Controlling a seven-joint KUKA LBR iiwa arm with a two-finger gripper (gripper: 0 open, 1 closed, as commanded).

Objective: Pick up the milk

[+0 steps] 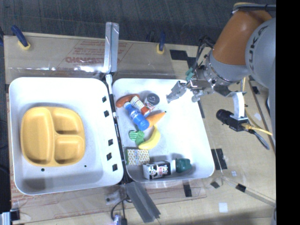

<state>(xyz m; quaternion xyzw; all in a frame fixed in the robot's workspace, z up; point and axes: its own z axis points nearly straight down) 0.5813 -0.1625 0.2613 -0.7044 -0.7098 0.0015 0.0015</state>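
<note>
The milk (156,170) is a small carton with black and white cow patches. It lies on its side at the front edge of the right bin (194,139), beside a dark green object (183,164). My gripper (185,94) hangs over the bin's back right corner, well behind the milk. Its fingers (175,93) are spread apart with nothing between them.
A cluster sits mid-bin: blue bottle (138,117), carrot (157,117), banana (151,139), sausage (124,100), small can (153,99), green piece (137,136). A patterned packet (137,156) touches the milk's left end. The left bin (93,168) holds a yellow compartment plate (52,135).
</note>
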